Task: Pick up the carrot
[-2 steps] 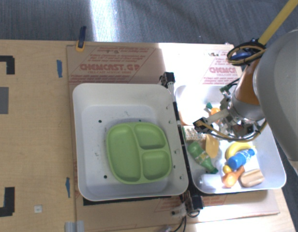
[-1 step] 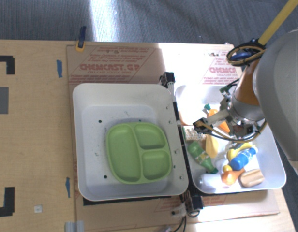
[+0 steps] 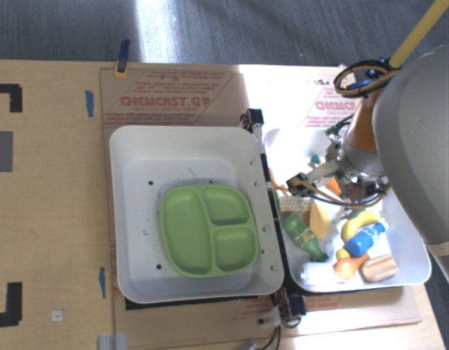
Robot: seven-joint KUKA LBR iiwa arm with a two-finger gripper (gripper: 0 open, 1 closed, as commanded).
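One fixed overhead view, slanted — seemingly mid-distance — covering both bins (image 3: 137, 195).

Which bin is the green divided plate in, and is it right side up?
Left bin. The green plate lies flat, right side up: its three compartments face the camera.

Matt green plastic tray (image 3: 208, 228)

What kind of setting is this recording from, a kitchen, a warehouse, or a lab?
Most likely a robotics lab bench: two white bins sit on taped-down cardboard, a grey arm reaches over toy food, and a green divided plate lies in the left bin.
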